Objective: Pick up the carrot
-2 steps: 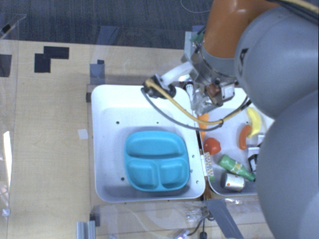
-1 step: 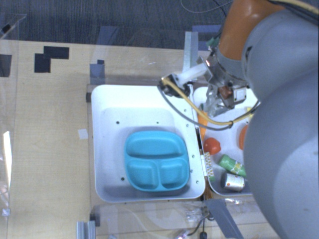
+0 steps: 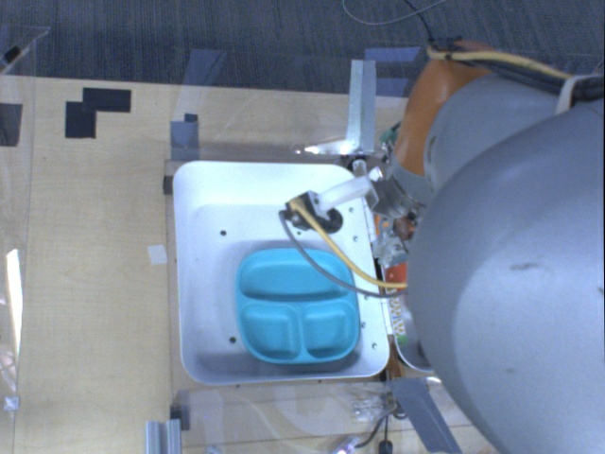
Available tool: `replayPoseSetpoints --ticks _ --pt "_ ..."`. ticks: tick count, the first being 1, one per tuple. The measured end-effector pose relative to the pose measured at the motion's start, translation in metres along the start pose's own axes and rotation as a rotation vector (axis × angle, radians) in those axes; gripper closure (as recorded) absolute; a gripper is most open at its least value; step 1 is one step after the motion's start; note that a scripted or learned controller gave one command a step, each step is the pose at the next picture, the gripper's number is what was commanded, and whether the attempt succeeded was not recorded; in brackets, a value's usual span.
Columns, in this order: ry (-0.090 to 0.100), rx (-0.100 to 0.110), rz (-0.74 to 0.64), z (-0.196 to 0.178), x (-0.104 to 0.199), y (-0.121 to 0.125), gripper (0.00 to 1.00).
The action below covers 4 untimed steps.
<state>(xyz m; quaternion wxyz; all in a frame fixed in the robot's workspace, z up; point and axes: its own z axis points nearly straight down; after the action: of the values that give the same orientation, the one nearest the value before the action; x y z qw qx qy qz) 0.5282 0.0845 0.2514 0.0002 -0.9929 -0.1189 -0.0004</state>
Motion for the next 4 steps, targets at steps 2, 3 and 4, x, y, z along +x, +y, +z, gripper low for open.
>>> replayPoseSetpoints --ticks 2,3,4 --pt "0.001 -0.002 -0.272 -0.013 -0.029 0.123 1.0" --pt "0.0 0.001 -0.07 -0.001 -0.049 0.027 1.0" --pt "0.001 -0.001 -0.451 -0.036 -0.047 0.055 1.0"
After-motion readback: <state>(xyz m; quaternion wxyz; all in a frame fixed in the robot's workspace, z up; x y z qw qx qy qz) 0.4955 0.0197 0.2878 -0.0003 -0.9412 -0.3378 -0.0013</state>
